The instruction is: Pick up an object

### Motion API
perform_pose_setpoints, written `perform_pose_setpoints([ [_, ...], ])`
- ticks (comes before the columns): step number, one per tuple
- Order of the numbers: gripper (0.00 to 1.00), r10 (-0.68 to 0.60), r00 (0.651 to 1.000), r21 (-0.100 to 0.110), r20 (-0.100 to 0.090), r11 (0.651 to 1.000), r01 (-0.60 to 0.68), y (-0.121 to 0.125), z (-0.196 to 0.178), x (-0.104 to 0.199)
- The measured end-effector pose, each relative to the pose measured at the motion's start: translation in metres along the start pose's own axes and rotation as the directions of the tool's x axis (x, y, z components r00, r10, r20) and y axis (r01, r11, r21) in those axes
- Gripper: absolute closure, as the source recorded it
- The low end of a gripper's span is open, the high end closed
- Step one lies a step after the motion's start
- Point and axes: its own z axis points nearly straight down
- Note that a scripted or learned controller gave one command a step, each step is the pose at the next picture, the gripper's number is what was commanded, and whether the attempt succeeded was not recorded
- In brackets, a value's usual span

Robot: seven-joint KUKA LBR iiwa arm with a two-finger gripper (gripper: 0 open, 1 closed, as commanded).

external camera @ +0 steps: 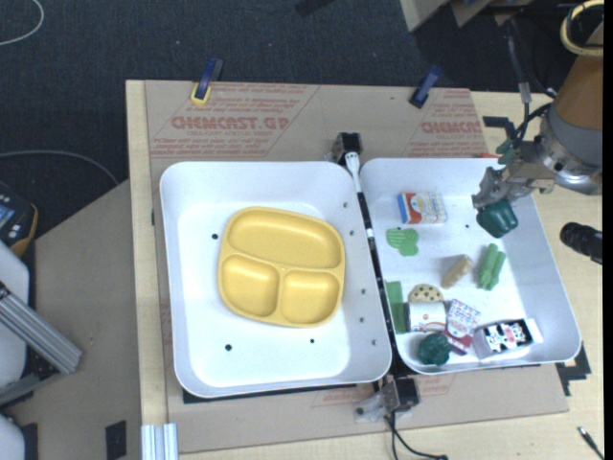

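Dark-green object [498,219] partly hidden under claw [494,199].

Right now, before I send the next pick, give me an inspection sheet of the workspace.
Surface: bench, two white bins; left bin, right bin.
Job's things: dark green object at the gripper; small toys and packets, including a green block and a white packet.
Clutter: yellow divided tray in left bin.
Grippers: gripper low over right bin; hold unclear.
Cables: cable at front edge.
Surroundings: dark carpet.
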Motion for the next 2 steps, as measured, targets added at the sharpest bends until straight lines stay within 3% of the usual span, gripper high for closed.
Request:
perform_pose_setpoints([
  [1, 1.00, 0.000, 1.000, 0.000, 0.000, 1.000, 0.000, 0.045, 0.003, 0.037],
  [2, 1.00, 0.004, 1.000, 0.006, 0.000, 1.000, -0.004, 0.057, 0.023, 0.052],
])
